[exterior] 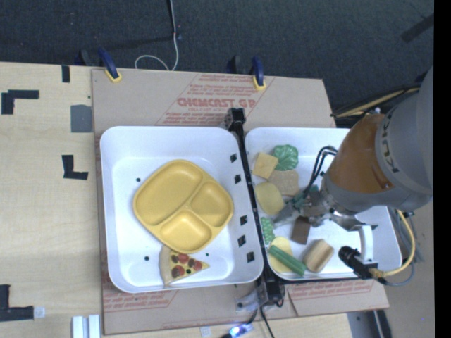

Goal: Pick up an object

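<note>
Brown block [301, 229] lay in right bin [384, 225], just under gripper [304, 207]; toy foods crowded all around it. You could not tell hand's state. Nothing looked lifted; judged grasp and lift remained. Yellow tray [183, 204] sat in left bin [116, 189].

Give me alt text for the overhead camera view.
A grey and orange robot arm reaches from the right into the right bin, its gripper low among toy foods. The left bin holds a yellow divided plate and a pizza slice.
</note>
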`<action>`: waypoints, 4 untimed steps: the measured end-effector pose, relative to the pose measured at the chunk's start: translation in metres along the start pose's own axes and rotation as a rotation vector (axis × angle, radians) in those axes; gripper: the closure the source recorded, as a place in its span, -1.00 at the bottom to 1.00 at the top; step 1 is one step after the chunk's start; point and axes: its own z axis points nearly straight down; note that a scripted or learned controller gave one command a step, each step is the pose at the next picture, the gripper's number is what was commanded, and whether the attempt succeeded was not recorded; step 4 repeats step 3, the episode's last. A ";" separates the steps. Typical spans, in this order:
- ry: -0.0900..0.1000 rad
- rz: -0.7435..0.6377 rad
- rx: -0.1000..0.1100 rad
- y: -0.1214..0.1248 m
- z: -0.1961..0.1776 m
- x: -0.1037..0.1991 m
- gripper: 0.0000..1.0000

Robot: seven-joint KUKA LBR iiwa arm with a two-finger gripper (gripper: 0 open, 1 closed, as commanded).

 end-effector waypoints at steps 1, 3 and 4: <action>-0.002 0.001 -0.005 -0.020 0.000 -0.011 -1.00; 0.001 -0.011 -0.011 0.019 -0.104 0.072 1.00; 0.001 -0.011 -0.011 0.019 -0.104 0.072 1.00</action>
